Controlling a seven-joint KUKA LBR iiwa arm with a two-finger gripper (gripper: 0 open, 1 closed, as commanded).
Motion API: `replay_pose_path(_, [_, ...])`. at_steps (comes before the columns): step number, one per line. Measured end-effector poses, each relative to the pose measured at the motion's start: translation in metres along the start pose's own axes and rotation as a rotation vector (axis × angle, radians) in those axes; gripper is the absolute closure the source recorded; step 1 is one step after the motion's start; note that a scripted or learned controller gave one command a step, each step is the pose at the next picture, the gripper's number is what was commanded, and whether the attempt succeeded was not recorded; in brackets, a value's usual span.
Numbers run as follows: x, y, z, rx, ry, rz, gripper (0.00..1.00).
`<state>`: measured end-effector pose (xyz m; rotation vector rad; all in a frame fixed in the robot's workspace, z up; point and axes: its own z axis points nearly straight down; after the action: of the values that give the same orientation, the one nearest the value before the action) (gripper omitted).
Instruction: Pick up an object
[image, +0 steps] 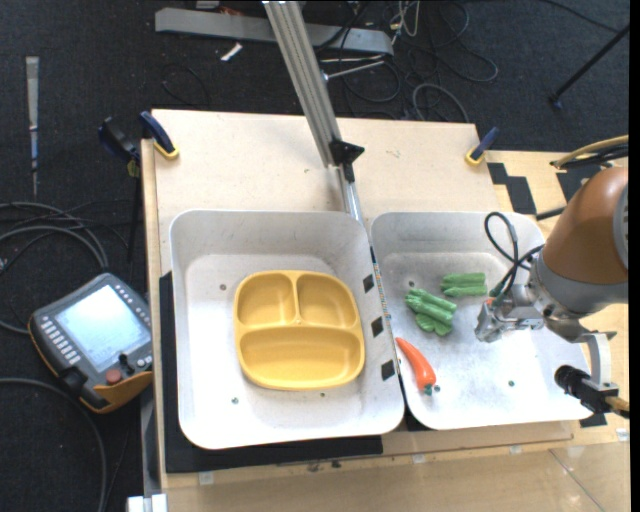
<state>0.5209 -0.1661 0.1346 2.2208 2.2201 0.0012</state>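
In the right bin (520, 395) lie a red-orange pepper (416, 364) near the front left, a green bundle of beans (431, 308) in the middle, and a smaller green piece (463, 284) behind it. My gripper (493, 322) hangs over the right bin, just right of the green pieces, its metal fingers pointing down close to the bin floor. I see nothing between them. The grey arm with its orange band (592, 235) comes in from the right.
The left bin (200, 260) holds a yellow divided plate (298, 329). A metal pole (312, 85) slants over the back of the bench. Yellow-blue clamps (160, 135) sit at the bench's rear corners. A teach pendant (95, 342) lies on the floor at left.
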Motion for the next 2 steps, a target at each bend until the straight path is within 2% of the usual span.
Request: replay_pose_path(2, [-0.006,0.005,-0.111,-0.005,-0.002,-0.004,1.0])
